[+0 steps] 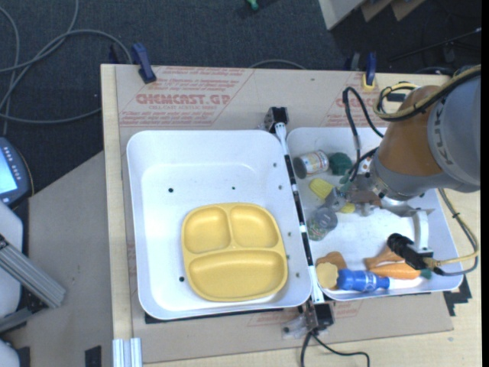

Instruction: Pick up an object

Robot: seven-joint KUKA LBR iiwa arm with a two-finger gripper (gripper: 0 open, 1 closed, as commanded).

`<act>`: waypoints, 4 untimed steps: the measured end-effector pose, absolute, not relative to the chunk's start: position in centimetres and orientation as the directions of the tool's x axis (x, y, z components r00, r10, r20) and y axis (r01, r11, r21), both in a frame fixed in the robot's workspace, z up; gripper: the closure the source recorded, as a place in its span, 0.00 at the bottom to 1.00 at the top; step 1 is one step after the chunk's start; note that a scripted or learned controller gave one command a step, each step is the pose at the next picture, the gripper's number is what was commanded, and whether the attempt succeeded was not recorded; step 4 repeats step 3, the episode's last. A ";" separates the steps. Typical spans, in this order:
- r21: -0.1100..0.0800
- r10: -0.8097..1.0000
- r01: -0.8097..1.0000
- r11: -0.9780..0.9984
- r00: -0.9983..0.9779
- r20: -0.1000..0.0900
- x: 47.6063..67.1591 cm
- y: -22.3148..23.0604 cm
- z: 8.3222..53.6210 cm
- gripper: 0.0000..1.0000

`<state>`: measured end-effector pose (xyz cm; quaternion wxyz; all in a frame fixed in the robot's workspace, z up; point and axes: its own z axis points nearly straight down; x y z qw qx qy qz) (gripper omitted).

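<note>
The grey arm reaches in from the right across the far half of the right bin, its orange band bent over the bin's middle and the wrist turned down and leftward. The tool sits low at the end of the wrist, over the bin floor near its left wall. The wrist body hides it from above, so I cannot tell whether it is wide or narrow, and nothing is seen held in it. The things to pick all lie in this right bin. A small can lies on its side near the far left corner, with a green piece just beside it. A yellow piece lies just left of the tool, and a clear cup sits nearer the front. Along the front wall lie a tan round piece, a blue bottle and an orange carrot. The left bin on the desk holds a yellow divided plate, well apart from the arm.
</note>
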<state>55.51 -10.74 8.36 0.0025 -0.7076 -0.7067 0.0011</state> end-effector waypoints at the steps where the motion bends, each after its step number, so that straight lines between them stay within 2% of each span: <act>1: 0.006 1.000 1.000 0.004 -0.004 -0.001 60.0 -9.1 8.8 0.00; 2: 0.005 1.000 1.000 0.002 -0.002 -0.001 59.8 -9.2 9.8 1.00; 3: 0.011 1.000 1.000 0.010 -0.010 0.002 61.7 -0.4 19.1 1.00; 4: 0.011 1.000 1.000 0.010 -0.010 0.002 61.7 -0.4 19.1 1.00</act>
